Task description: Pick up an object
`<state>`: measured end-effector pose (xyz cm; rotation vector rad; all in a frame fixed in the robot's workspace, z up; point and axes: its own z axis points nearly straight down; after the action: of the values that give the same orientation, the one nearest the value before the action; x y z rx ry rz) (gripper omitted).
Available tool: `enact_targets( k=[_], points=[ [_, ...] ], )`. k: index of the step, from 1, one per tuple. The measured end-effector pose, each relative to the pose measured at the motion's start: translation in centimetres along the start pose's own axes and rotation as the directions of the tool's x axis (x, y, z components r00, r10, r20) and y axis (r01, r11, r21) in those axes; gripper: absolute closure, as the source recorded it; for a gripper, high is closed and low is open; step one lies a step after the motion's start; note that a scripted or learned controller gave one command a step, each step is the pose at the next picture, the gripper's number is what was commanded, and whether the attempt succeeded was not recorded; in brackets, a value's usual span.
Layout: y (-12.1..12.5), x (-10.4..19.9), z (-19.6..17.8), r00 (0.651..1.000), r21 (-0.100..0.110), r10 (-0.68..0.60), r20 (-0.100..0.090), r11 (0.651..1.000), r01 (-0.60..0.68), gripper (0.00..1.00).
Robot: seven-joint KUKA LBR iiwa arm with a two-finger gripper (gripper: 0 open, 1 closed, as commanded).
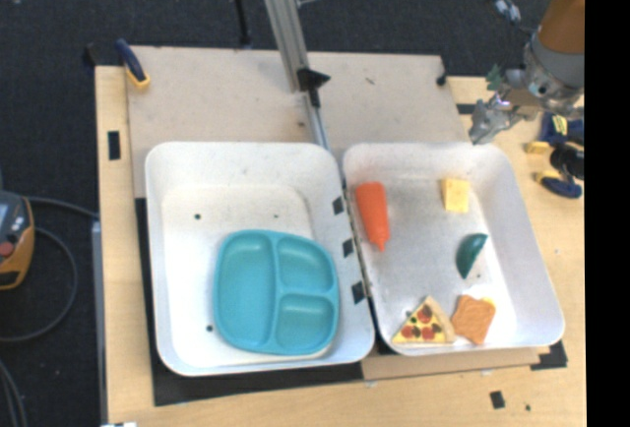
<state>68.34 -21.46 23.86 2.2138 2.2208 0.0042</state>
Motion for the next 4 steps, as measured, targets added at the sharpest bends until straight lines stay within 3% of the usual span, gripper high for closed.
enact_targets(
  k=[4],
  points=[
    [-1.5,19.3,-0.4,1.000,0.006,-0.003,-0.003,1.000,0.003,1.00]
  ],
)
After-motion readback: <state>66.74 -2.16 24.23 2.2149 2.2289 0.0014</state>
